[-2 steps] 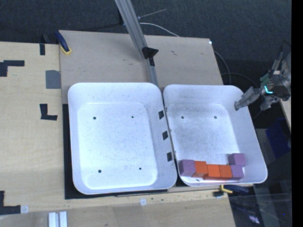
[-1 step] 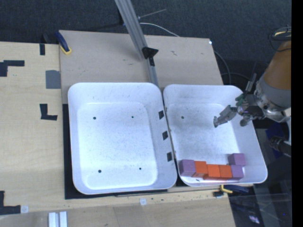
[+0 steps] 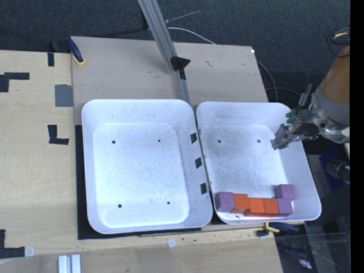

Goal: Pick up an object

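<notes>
Right bin (image 3: 239, 115) holds purple (image 3: 225, 201) and orange blocks (image 3: 257, 205).

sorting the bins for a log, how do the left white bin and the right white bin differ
The left white bin shows bare floor with dark specks; the right white bin has purple and orange blocks along its near wall. The gripper hangs over the right bin, not the left. Both are shallow, white and rounded.

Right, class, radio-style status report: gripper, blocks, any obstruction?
Gripper over right bin's right side, holding nothing seen. Purple and orange blocks clustered along near wall, untouched. Nothing between them.
</notes>
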Controlling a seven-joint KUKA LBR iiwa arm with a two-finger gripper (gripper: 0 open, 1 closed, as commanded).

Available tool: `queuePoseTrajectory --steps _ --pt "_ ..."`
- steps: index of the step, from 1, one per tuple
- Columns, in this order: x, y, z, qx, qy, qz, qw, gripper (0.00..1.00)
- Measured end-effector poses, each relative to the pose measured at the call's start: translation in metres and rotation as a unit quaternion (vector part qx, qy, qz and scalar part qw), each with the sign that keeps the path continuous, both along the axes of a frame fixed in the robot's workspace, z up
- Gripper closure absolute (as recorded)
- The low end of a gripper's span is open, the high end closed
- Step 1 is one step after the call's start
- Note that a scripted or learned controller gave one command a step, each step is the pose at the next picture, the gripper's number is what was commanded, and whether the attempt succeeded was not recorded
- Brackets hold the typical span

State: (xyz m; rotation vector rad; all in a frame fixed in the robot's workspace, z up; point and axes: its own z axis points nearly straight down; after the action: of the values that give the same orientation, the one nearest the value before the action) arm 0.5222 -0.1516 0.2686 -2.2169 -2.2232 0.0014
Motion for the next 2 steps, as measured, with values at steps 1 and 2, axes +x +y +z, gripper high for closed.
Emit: queuePoseTrajectory --steps 1,2 --pt "0.000 0.000 0.000 0.0000 0.000 0.000 1.0000 0.00" --pt "0.030 0.042 0.015 0.0000 -0.002 0.002 1.0000 0.00"
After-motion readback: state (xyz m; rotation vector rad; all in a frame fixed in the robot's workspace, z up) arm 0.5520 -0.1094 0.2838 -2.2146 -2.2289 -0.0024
